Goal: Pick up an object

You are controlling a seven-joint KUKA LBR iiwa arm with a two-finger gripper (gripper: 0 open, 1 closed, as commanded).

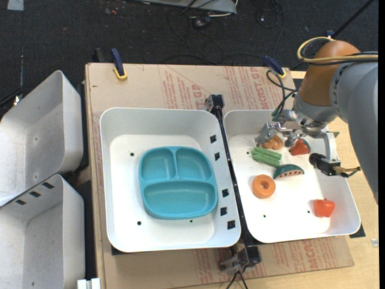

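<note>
My gripper [278, 135] hangs low over the far part of the right bin [346, 188], its fingers spread apart and open. A small orange piece [274, 142] lies just under it, by the left finger, and a red-orange piece [299, 147] sits by the right finger. I cannot tell whether either one is touched. Nearer the front lie a green bean-like item [266, 156], a watermelon slice [289, 171], an orange ring [263, 186] and a red pepper [323, 208].
The left bin [114, 161] holds a teal divided plate [178, 182]. A black divider [225, 167] runs between the bins. A black cable clip [322, 161] hangs off the wrist over the right bin. Two white tubs [36, 161] stand left of the bench.
</note>
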